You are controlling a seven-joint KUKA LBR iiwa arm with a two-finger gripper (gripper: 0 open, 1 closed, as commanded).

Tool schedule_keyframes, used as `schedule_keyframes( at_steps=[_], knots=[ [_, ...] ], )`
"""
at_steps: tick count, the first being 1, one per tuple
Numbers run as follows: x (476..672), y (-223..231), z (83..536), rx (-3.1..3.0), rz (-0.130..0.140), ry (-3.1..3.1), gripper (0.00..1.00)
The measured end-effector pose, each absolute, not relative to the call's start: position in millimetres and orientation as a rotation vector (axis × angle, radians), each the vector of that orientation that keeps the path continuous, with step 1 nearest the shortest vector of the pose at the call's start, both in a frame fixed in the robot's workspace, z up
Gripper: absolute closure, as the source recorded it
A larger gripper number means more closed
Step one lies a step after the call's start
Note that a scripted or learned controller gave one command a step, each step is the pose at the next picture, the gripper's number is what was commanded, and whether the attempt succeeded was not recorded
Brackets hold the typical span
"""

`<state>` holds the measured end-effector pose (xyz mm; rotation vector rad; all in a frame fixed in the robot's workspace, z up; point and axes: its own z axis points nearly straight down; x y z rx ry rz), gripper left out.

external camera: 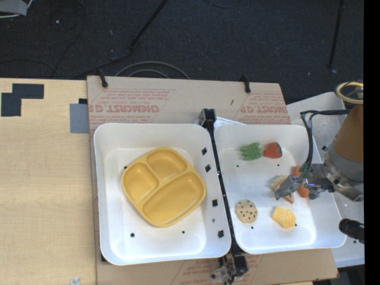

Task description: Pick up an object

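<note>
Down low in the right bin (pixel 261 243), jaws directly over a tan toy piece (pixel 279 187), probably picked as the target nearest the arm (pixel 351 138). Cannot tell whether jaws apart, together or clamped: too dark and cluttered there. Close by in the same bin: cookie (pixel 246 211), yellow wedge (pixel 284 217), green-and-orange vegetable (pixel 261 151). Over in the left bin (pixel 113 242), a yellow divided plate (pixel 164 186), well apart from the reach.

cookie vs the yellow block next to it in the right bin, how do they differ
The cookie is round, tan and dark-speckled; the yellow block is angular and plain bright yellow. The cookie lies nearer the divider, the yellow block nearer the gripper. Both rest loose in the right bin.
</note>
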<state>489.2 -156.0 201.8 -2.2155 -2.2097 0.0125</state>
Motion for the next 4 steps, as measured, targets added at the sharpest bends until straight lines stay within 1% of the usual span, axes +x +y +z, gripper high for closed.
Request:
schedule_keyframes(
  at_steps=[1, 2, 3, 4],
  knots=[
    [491.8, -155.9, 207.0, -2.219, 0.003, -2.219, 0.00],
    [486.5, -155.5, 143.2, -2.215, 0.007, -2.214, 0.00],
    [485.4, -154.9, 89.8, -2.218, 0.005, -2.217, 0.00],
    [485.8, -155.7, 102.2, -2.223, 0.003, -2.212, 1.00]
  ],
)
